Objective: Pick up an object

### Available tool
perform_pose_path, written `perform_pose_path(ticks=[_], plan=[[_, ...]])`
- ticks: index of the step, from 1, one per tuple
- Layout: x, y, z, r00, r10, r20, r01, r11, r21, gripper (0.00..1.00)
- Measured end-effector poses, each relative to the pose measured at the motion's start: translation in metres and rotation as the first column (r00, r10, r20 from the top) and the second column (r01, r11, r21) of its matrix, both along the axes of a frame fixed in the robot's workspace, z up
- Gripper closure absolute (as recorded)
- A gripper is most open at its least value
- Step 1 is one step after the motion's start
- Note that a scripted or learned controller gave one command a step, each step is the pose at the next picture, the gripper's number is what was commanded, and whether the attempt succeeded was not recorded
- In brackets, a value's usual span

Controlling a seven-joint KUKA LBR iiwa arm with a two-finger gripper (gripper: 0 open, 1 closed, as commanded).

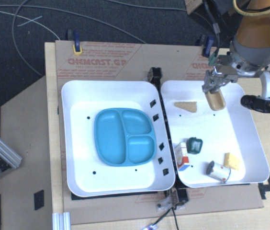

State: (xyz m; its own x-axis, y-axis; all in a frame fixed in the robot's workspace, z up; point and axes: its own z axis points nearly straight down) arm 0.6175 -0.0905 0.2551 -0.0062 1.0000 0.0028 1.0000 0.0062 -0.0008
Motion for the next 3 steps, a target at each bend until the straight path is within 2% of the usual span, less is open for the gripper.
perform_pose_path(ticks=[1,2,3], plan=[[-0.015,0.054,-0.015,1.0,0.0,-0.004,0.0,1.0,0.001,1.0],[-0.02,0.108,-0.01,1.0,0.0,-0.001,0.0,1.0,0.0,1.0],[-0.022,0.151,-0.028,1.0,-0.001,-0.004,0.001,1.0,-0.001,1.0]])
